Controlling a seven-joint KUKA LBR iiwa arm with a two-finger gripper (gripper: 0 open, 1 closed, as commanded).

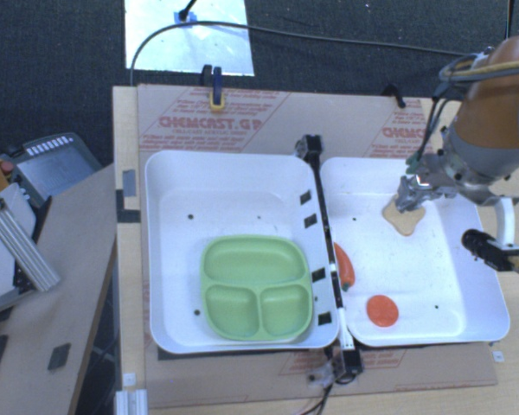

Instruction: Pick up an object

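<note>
Overhead, two shallow white bins sit side by side on the bench, their inner rims touching along a dark clip strip. The left bin (169,175) carries a pale green divided tray (256,285) with three compartments, lying near its front edge toward the front right corner.

The right bin (480,322) carries three small things. A tan, flat, biscuit-like piece (405,221) lies toward the back half of the bin, roughly midway between its left and right rims. An orange-red round disc (381,310) rests near the front edge, left of centre. A slim orange-red piece (343,266) lies along the left rim, just beside the clip strip.

The grey arm with its orange band comes in over the right rim, and the gripper (409,195) sits directly over the back edge of the tan piece, seemingly touching it. Whether the gripper is open, closed or gripping the tan piece cannot be told, since the metal tip is small and blurred against the white floor. The tan piece appears to lie on the bin floor.
</note>
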